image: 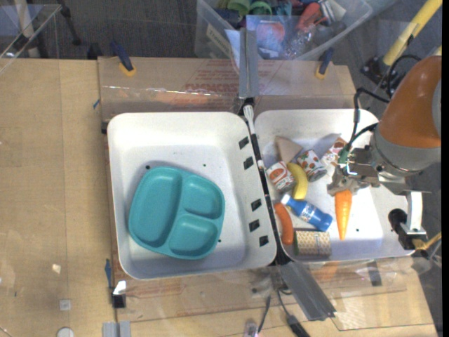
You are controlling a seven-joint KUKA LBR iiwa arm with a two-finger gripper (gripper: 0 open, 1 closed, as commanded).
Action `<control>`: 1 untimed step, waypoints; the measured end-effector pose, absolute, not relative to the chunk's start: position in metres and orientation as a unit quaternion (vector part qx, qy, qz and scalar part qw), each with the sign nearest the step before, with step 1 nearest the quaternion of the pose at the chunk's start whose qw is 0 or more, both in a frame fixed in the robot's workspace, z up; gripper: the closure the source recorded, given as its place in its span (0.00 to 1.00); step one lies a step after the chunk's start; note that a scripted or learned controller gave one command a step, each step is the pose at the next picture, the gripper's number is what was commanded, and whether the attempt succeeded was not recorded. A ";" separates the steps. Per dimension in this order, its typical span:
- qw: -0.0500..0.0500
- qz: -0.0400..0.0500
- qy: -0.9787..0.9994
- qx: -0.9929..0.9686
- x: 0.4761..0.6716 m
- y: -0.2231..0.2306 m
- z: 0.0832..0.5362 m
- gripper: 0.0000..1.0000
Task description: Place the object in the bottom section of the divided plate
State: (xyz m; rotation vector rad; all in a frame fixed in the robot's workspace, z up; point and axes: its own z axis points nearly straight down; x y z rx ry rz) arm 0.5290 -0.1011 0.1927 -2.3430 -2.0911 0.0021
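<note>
Down at the lower middle of the frame, a speckled block [312,242] lies against the near wall of the right bin [372,227]. Just left of it, an orange-red sausage [284,223] runs along the divider between the bins. A blue bottle [309,213] lies tilted just above the block, its white cap toward the sausage.

To the right of the bottle lies the carrot [342,215], pointing toward the bottom of the frame, apart from the bottle and on the bin floor. Its thick end sits right at the gripper [347,180], which hangs over the middle right of that bin. The view is too coarse here to tell whether the gripper is spread or pressed together, or whether it grips the carrot at all.

In the left bin [175,135], the teal plate [151,209] rests in the lower half, turned at a slant, with one long section on its left and two smaller ones on its right.

Further up in the right bin, a banana [299,180] stands between a red-and-white can [280,176] and a patterned cup [310,163], with a brown cone [286,148] above them. The arm [414,118] comes in from the right edge, orange band uppermost.

At the top of the frame, a clear tote [280,9] holds mixed coloured toys.
</note>
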 end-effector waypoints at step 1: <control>-0.005 -0.005 -0.610 -0.793 0.483 0.000 0.187 1.00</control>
